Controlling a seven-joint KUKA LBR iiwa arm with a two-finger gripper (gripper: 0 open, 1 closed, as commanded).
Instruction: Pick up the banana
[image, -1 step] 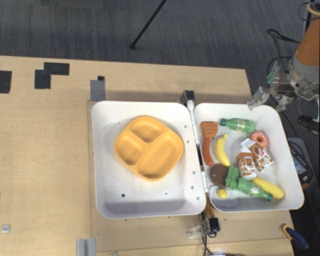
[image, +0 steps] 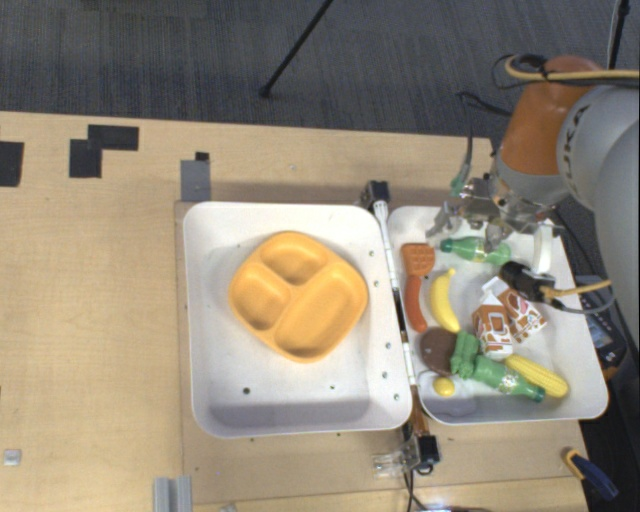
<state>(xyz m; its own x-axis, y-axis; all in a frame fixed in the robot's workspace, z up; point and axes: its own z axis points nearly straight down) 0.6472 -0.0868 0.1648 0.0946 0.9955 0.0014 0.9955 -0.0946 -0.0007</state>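
Observation:
The yellow banana (image: 443, 301) lies in the right bin (image: 578, 395), left of its middle, with its length running toward the far wall. My gripper (image: 469, 228) hangs over the far end of that bin, beyond the banana and a little to its right. Its fingers (image: 443, 220) stand spread apart with nothing held between them. A small green bottle (image: 476, 249) lies just under the fingertips, between the gripper and the banana.
Around the banana lie a red sausage (image: 414, 303), an orange piece (image: 418, 258), a brown lump (image: 436, 347), a patterned packet (image: 506, 320), a green bottle (image: 483, 366) and a corn cob (image: 538, 376). The left bin (image: 215, 400) holds a yellow divided plate (image: 298, 293).

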